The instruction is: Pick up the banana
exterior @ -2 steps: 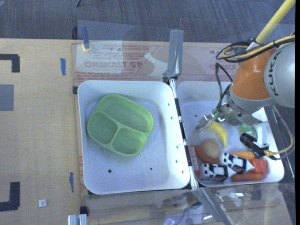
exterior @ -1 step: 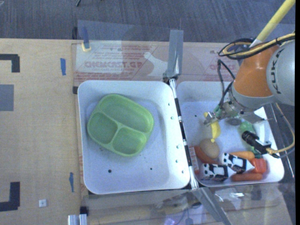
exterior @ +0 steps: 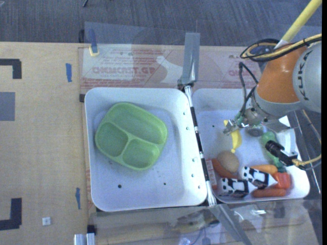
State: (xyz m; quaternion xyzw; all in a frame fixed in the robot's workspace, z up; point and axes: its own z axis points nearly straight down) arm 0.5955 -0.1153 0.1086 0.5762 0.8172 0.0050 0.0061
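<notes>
step: approach/descent, by my read. Grey KUKA arm with orange band [exterior: 283,83] reaches in from the right, over the right-hand shallow white plastic bin [exterior: 207,111]. No lift yet.
tool: small two-finger metal gripper [exterior: 236,124] sits just above the upper end of the yellow banana [exterior: 235,141]. Fingertips look slightly apart, nothing seen between them, so not clamped on anything.
banana location: right bin, roughly mid-bin, lying on the floor near the left-centre. Well apart from the bin's left wall.
banana look: short, bright yellow, slim, long axis running roughly top to bottom in the camera view. Upper end is partly covered by the gripper; lower end points at the tan egg-shaped object [exterior: 228,162].
neighbours: tan egg just below the banana, near or touching, can't tell which. Black-and-white cow-patterned toy [exterior: 240,184] and orange carrot-like pieces [exterior: 273,180] further down, in the bin's lower corner. Green item [exterior: 269,138] off to the right.
left bin: green three-compartment plastic plate [exterior: 132,135], not involved.
next move calls for: dropping straight down with the jaws straddling the banana's narrow width, closing across it rather than along it, then a clean vertical lift.
risk: grip lands on the tip only and the banana slips out; egg gets nudged on closure.
</notes>
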